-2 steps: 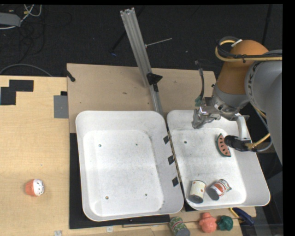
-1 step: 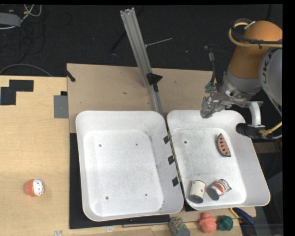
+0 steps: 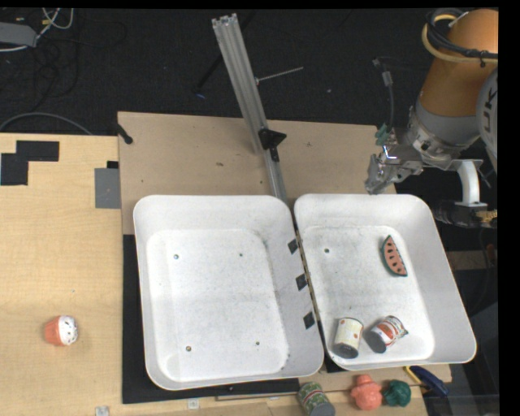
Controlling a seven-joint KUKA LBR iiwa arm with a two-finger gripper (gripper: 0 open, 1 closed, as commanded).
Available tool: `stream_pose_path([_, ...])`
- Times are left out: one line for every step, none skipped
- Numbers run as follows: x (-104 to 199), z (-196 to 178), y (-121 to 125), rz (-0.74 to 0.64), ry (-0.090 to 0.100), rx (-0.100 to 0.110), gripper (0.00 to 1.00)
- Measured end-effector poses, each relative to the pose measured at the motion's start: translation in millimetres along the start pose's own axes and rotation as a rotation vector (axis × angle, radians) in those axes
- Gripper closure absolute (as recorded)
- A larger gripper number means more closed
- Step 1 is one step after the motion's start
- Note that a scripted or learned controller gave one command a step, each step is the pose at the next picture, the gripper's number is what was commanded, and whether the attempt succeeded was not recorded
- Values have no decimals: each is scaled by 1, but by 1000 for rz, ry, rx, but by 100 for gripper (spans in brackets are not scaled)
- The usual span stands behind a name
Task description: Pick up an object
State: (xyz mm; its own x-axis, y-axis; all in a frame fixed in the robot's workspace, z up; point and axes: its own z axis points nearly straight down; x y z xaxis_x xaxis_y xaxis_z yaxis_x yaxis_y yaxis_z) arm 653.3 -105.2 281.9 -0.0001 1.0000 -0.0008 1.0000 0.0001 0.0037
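Above the far rim of the right bin, the gripper is poised, carried by the arm reaching in from the right with its wrist pitched downward. Nothing is held; whether it is released or clenched cannot be told. A watermelon slice lies nearest, a white cup and a small can by the near wall. The isolated slice is judged the easier target; a vertical descent centred on it is advised.

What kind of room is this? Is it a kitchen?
Probably a robot lab, not a kitchen: a robot arm reaches over two white bins holding toys like a watermelon slice, with loose cables behind.
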Motion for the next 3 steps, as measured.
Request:
stream_pose_path([54,0,2,-4,3,6,100])
stream_pose_path([99,2,0,-3,2,8,100])
stream_pose_path([145,7,-9,-3,2,9,100])
